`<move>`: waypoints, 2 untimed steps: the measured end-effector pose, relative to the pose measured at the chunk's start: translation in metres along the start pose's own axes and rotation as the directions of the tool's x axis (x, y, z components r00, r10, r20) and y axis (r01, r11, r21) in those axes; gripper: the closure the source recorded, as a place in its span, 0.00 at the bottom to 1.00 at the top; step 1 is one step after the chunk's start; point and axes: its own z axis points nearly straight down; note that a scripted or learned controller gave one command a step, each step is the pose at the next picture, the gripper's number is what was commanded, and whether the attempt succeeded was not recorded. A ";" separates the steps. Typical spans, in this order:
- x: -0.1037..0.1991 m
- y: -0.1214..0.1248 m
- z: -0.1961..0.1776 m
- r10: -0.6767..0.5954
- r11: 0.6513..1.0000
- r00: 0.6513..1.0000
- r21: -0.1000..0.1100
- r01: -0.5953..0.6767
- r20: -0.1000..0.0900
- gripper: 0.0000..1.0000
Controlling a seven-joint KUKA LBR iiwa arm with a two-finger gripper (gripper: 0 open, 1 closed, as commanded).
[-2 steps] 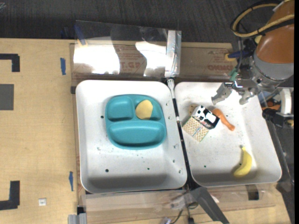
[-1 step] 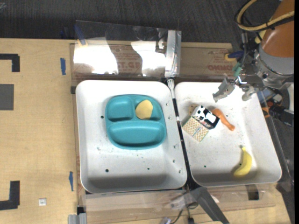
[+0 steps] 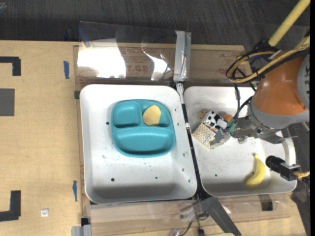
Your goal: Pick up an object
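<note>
Near the right bin's [image 3: 275, 191] far-left corner, the grey two-finger gripper [image 3: 222, 132] hangs over a small black-and-white patterned box [image 3: 209, 128]; whether its fingers are spread or clenched cannot be told. A yellow plastic banana [image 3: 256, 171] lies toward that bin's near-right corner, while the left bin [image 3: 93, 146] carries a teal divided plastic tray [image 3: 140, 136] with a yellow rounded lump [image 3: 151, 115] in its far-right compartment.

The grey arm [image 3: 283, 95] is seen reaching in from the right, its orange band above the wrist turned toward the camera. The wrist is angled downward and leftward, and the pincer [image 3: 222, 132] is held low at its end.
</note>
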 end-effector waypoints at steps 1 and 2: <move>-0.059 -0.029 0.063 0.041 0.999 0.999 -0.006 -0.041 0.002 0.00; -0.072 0.041 0.089 0.082 0.996 0.997 -0.022 -0.082 0.004 0.00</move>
